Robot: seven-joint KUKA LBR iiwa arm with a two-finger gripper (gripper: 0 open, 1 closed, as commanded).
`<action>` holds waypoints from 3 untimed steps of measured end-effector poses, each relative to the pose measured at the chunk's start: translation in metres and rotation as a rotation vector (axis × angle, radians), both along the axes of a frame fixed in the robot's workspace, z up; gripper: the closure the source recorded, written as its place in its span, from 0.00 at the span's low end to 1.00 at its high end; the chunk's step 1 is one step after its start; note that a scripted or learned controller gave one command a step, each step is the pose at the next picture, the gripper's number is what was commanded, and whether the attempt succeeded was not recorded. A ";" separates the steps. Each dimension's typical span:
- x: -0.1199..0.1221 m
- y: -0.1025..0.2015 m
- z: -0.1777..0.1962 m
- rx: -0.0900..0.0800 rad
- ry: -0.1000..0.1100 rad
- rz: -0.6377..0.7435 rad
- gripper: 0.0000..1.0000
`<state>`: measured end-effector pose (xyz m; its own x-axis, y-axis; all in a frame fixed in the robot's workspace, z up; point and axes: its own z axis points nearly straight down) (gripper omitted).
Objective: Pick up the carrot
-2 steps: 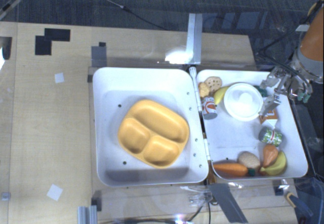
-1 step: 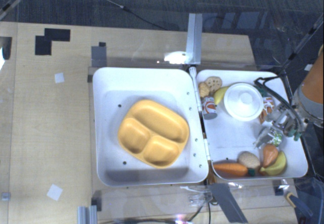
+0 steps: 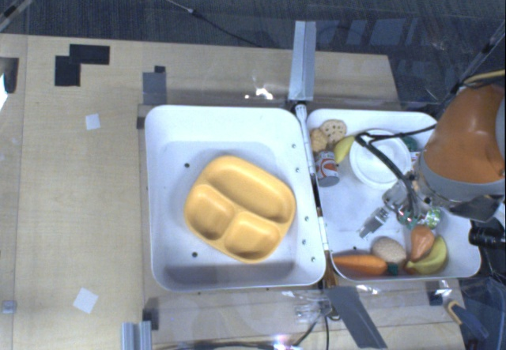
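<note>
Gripper point(image 3: 378, 220), seen in the camera view, hangs low over the middle of the right bin point(image 3: 348, 197) with its slim fingers slightly parted and nothing between them; the arm point(image 3: 468, 143), its orange band prominent, enters from the right. Carrot point(image 3: 360, 264) lies flat along the near wall of that bin, close to its near-left corner, just below and left of the gripper and apart from it. A beige potato-like piece point(image 3: 388, 249) touches or nearly touches its right end, with a reddish pointed vegetable point(image 3: 421, 242) and a banana point(image 3: 431, 258) beyond. The left bin point(image 3: 170, 182) holds a yellow divided tray point(image 3: 239, 206). A good grasp probably calls for shifting toward the near wall, turning the fingers across the carrot's long axis, and descending over its left half, away from the neighbouring piece and clear of the bin wall.
</note>
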<state>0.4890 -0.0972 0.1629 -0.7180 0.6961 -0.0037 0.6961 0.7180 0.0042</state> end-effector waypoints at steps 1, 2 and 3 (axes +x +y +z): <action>0.056 0.012 -0.072 -0.001 -0.008 -0.118 0.00; 0.035 0.058 0.024 0.005 -0.003 -0.578 0.00; -0.004 0.006 -0.067 -0.001 0.008 -0.493 0.00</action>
